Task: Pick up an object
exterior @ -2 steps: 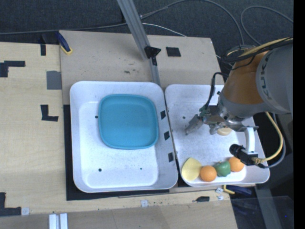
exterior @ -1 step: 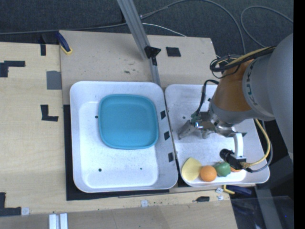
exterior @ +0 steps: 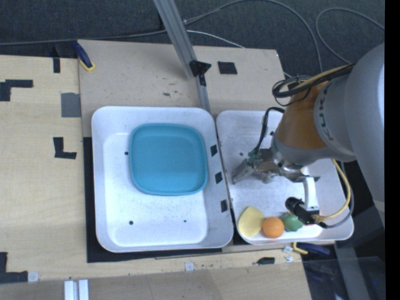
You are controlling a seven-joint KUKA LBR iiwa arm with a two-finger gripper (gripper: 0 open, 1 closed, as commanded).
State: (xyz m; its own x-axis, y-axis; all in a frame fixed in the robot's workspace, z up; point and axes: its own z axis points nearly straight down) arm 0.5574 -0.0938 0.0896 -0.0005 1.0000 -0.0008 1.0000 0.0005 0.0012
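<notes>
Reference landmark: the right bin [exterior: 250, 127]. Three small objects lie in a row along its near wall: a pale yellow piece [exterior: 250, 221] toward the near-left corner, an orange ball [exterior: 272, 227] touching it on the right, and a green piece [exterior: 290, 221] just beside the ball, partly hidden by the arm's black fittings.

The gripper [exterior: 245, 169] hangs over the middle of the bin floor, well apart from the row. Its fingers appear slightly spread, with nothing between them.

Handling estimate: all three objects look small and light, probably hard plastic with smooth, slippery skin. The ball is likely to roll or squirt out unless taken across its widest part. The yellow piece offers flatter sides, but the nearby wall limits finger room, so approach from above
</notes>
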